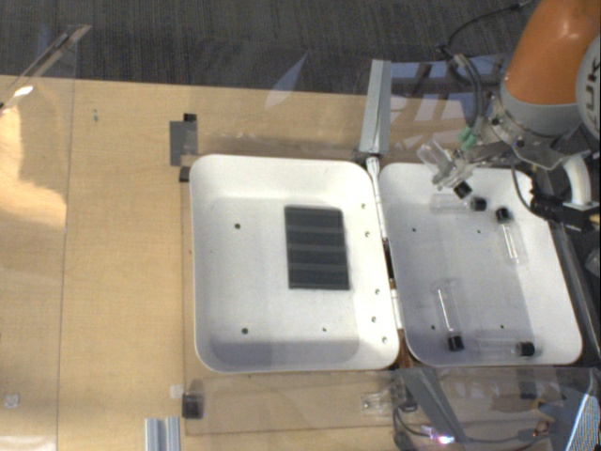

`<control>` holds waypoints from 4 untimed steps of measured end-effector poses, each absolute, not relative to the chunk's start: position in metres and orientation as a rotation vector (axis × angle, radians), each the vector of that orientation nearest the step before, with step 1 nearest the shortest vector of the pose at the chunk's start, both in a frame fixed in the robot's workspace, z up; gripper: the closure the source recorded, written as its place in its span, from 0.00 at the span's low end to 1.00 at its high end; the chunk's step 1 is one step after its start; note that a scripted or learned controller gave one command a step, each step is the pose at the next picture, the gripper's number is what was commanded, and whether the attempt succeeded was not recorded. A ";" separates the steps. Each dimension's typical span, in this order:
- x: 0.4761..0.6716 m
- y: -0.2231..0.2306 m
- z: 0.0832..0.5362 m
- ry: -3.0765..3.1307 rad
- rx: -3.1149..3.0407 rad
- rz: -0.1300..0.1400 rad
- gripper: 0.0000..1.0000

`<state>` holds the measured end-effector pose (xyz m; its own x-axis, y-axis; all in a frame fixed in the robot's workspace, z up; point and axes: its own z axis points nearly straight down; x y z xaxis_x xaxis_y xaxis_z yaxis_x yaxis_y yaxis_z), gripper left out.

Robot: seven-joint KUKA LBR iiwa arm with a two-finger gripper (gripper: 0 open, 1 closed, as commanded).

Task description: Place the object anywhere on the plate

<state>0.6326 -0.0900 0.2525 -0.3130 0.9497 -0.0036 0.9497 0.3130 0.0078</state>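
A dark grey ribbed plate (316,247) lies flat in the middle of the left white bin (225,327). My gripper (467,153) hangs over the far left corner of the right bin (563,346). It is shut on a clear tube with a black cap (448,171), which slants down to the right, cap end lowest, raised off the bin floor. The plate is well to the left of the gripper, across the wall between the bins.
Several more clear tubes with black caps lie in the right bin: one near the far right (512,242), one near the front (445,316), one along the front wall (502,349). A grey metal post (377,101) stands behind the gap between the bins.
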 end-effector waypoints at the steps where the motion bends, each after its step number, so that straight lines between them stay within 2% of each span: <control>1: 0.654 -0.042 0.226 2.941 1.084 0.006 1.00; 2: 0.663 0.034 0.210 2.920 1.142 0.006 1.00; 3: 0.648 0.086 0.208 3.112 0.377 0.006 1.00; 4: 0.649 0.161 0.155 3.127 -0.215 0.006 1.00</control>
<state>0.6493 0.1608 0.1551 -0.9905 -0.1371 -0.0075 -0.1372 0.9905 0.0036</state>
